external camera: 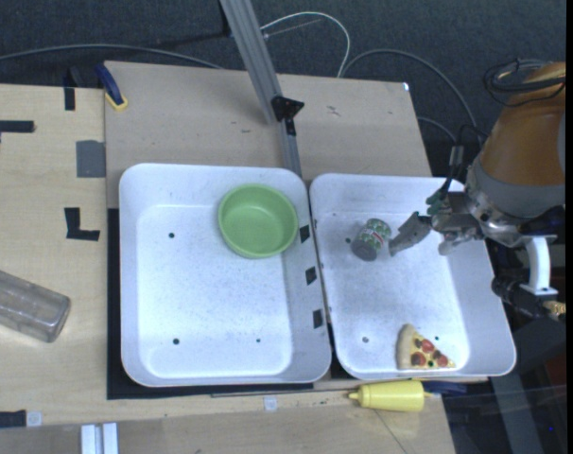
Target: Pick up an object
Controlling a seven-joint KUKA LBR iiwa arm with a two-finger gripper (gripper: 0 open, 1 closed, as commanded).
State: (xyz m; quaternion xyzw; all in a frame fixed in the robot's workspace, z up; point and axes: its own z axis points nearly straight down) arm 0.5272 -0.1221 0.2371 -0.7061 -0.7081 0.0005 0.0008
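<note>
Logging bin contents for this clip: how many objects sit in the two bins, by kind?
Bowl, green, left bin: 1
Can, right bin: 1
Pizza slice, right bin: 1
Total: 3

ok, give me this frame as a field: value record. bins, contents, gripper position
left bin: shallow white tray holding a round green plastic bowl at its upper right
right bin: shallow white tray holding a small grey-green can and a toy pizza slice
can: upper left of the right bin, lying tilted
pizza slice: flat, near the bin's lower right corner
gripper: just right of the can, low over the right bin
off-bin items: yellow squeeze bottle below the right bin; clear plastic cylinder on the bench at left
</note>
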